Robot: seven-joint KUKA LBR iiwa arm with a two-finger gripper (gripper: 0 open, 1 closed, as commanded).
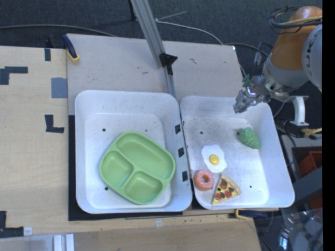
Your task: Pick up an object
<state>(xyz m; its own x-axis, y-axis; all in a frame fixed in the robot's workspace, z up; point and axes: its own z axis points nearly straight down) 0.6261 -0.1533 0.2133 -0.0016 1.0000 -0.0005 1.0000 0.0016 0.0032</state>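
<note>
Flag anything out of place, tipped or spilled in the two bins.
Nothing stands out. The green tray lies flat in the left bin; the fried egg, donut, pizza slice and broccoli sit apart in the right bin.

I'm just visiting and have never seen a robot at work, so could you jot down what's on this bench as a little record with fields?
left bin: holds a green divided plate
right bin: holds four toy foods
toy broccoli: near the bin's right wall, closest to the gripper
toy fried egg: middle of the bin
toy donut: below the egg, by the left wall
toy pizza slice: right beside the donut, at the near edge
gripper: above the right bin's far right corner, holding nothing
</note>
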